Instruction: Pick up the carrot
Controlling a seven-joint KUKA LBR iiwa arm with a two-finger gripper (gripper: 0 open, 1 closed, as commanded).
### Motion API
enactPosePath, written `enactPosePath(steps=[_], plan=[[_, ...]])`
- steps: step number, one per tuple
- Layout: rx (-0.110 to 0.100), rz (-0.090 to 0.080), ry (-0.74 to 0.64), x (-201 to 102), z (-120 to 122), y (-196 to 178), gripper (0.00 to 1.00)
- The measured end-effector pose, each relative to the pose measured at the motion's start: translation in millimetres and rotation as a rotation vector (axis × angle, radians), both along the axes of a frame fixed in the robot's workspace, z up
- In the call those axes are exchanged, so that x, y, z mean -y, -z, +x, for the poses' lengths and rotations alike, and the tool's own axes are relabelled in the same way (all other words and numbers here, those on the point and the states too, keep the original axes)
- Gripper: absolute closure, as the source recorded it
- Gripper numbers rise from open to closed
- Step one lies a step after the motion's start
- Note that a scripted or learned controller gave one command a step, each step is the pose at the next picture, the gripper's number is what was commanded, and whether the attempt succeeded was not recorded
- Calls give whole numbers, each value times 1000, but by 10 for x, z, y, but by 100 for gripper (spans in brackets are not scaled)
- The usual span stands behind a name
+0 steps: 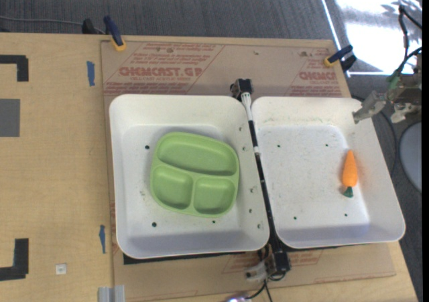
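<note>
The carrot (349, 171) is small and orange with a green tip pointing toward the near edge. It lies alone near the right wall of the right bin (301, 227). A grey metal part that looks like my gripper (369, 108) hangs over that bin's far right corner, above and slightly right of the carrot and well apart from it. Nothing is seen held in it.
A green divided plate (195, 173) lies in the left bin (127, 160). A black divider (258, 167) runs between the two bins. Both bins rest on a cardboard sheet (201, 66) clamped at its far corners. Cables hang at the far right (409, 46).
</note>
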State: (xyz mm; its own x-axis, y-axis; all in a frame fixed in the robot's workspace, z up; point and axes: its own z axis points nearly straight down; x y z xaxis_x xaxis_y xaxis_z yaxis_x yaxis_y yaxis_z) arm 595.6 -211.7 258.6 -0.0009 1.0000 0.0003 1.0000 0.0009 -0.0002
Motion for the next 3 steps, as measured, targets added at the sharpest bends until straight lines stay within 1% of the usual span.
enactPosePath(steps=[1,2,3], plan=[[0,2,0,19,-155,1281,0],[4,5,-3,-140,-414,1723,0],[7,-1,0,-117,-408,1613,100]])
